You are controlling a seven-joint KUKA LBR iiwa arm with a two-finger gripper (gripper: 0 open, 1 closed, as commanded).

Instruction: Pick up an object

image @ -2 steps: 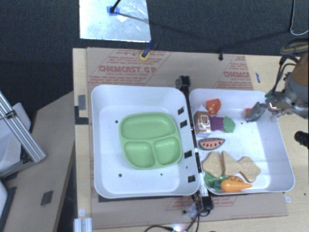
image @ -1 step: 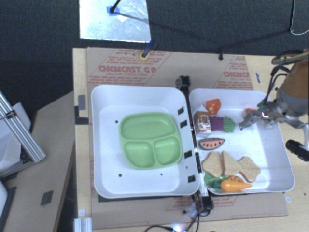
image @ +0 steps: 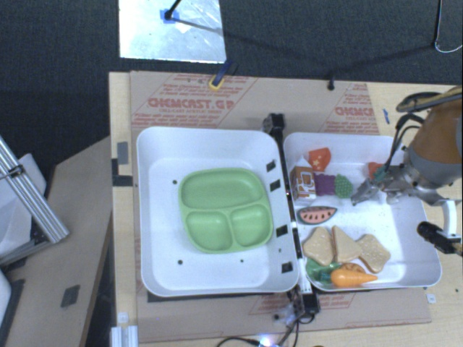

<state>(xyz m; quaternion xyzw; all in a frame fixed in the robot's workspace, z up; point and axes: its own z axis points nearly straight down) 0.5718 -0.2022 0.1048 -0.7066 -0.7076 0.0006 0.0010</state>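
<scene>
Arm: reaching in from the right, orange band sitting over the right bin (image: 432, 266), wrist angling down toward the toys.
Gripper (image: 359, 196): hanging low, tip lying just beside the green-and-purple toy (image: 334, 185); nothing is showing between its fingers, and I cannot tell their spread at this angle.
Pick candidates: all crowding the right bin — orange-red piece (image: 319, 157), boxy carton toy (image: 303, 182), watermelon slice (image: 317, 214), bread slices (image: 346, 246), carrot (image: 352, 277).
Left bin (image: 155, 215): holding a green divided plate (image: 225, 210), well apart from the gripper.
Judgement: arm is probably lining up on the cluster's middle, where toys are sitting closest together.
</scene>
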